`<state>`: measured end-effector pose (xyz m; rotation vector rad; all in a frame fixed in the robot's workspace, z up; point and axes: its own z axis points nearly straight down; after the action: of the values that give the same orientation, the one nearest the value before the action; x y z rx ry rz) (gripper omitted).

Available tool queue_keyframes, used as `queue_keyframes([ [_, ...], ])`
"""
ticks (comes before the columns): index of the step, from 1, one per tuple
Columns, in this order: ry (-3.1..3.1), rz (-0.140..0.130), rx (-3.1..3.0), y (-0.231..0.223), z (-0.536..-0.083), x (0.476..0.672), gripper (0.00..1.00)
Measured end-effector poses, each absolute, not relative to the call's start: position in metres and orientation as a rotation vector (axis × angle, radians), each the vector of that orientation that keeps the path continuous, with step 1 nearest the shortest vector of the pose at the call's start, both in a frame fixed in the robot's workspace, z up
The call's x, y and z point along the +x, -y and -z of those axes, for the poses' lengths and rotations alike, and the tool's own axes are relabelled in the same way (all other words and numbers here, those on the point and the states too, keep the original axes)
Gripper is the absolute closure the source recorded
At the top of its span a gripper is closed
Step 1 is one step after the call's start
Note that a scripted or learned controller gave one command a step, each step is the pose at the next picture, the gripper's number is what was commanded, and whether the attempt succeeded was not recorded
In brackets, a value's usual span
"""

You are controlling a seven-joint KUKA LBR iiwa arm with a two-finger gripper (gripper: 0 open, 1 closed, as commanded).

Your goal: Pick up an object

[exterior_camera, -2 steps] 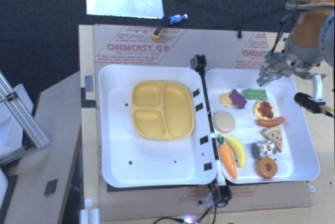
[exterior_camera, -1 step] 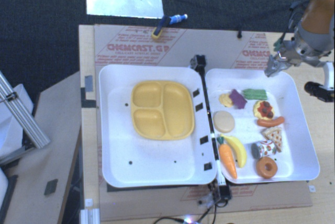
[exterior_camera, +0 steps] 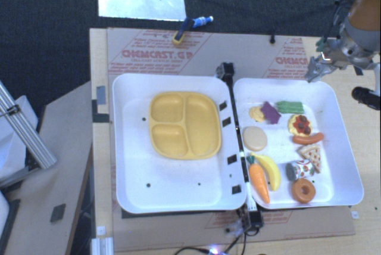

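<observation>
Left bin (exterior_camera: 128, 188): 1 yellow divided plate (exterior_camera: 184, 126) lies flat in it, 3 compartments, a little toward 12 o'clock of the bin's middle.
Right bin (exterior_camera: 342, 146): touches the left bin along a black-clipped seam and carries the toy food.
Toward 9 o'clock in the right bin: a round beige cookie (exterior_camera: 255, 139); below it a banana (exterior_camera: 269, 169) just beside a carrot (exterior_camera: 258, 183), near 7 o'clock.
Toward 12 o'clock: a purple piece (exterior_camera: 271, 112) touching a small yellow piece (exterior_camera: 256, 112), a green piece (exterior_camera: 290, 107) just beside them.
Middle to 3 o'clock: a small pizza (exterior_camera: 300, 124), a sausage (exterior_camera: 308, 139) just under it, a pizza slice (exterior_camera: 311, 156).
Toward 5 o'clock: a can (exterior_camera: 298, 170) and a donut (exterior_camera: 303, 190).
Hand (exterior_camera: 314, 72): above the table, just past the right bin's 1 o'clock corner, holding nothing; I cannot tell how wide it stands.
</observation>
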<state>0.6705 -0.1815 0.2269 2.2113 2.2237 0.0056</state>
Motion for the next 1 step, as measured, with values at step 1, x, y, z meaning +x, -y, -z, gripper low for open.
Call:
queue_keyframes([
  [1, -2.228, -0.002, 2.213, 0.15, -0.2373, 0.6321, 1.0],
])
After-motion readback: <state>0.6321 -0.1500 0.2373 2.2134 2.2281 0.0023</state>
